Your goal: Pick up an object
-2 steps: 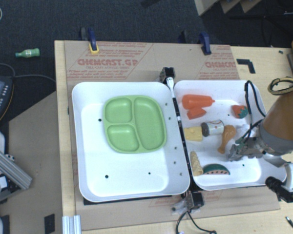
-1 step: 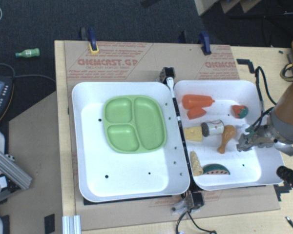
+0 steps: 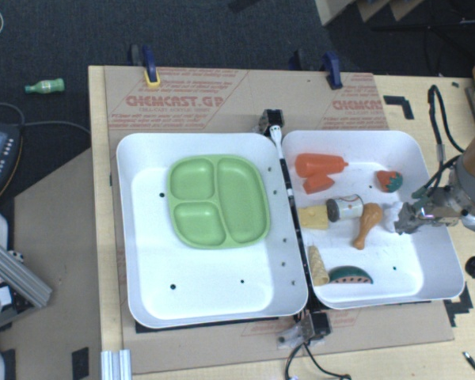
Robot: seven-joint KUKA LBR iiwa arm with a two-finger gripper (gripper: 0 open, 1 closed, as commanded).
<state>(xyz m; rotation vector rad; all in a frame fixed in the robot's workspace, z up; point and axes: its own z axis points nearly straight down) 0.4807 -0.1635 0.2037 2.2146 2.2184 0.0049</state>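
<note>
Here, the gripper [image 3: 406, 218] sits low at the right bin's [image 3: 439, 279] right side. The drumstick [image 3: 367, 223] lies just to its left, long way tilted up and down. I cannot tell how the jaws stand.

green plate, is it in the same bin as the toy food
No, the green plate lies alone in the left bin, while the toy food sits in the right bin.
</note>
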